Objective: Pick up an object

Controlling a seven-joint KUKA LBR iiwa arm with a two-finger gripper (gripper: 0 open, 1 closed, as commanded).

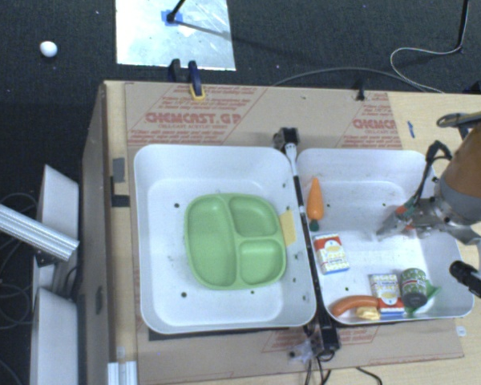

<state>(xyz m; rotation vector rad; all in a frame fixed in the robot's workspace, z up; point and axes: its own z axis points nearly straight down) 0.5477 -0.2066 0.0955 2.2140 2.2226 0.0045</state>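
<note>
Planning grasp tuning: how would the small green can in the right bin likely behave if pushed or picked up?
The green can looks rigid, so it should hold its shape when squeezed. Its round body may roll if knocked over, and could slip sideways between flat fingers. It sits against the small box near the right bin's corner, so a push would probably jam it.

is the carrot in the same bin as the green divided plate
No, the carrot lies in the right bin, while the green plate sits in the left bin.
</note>
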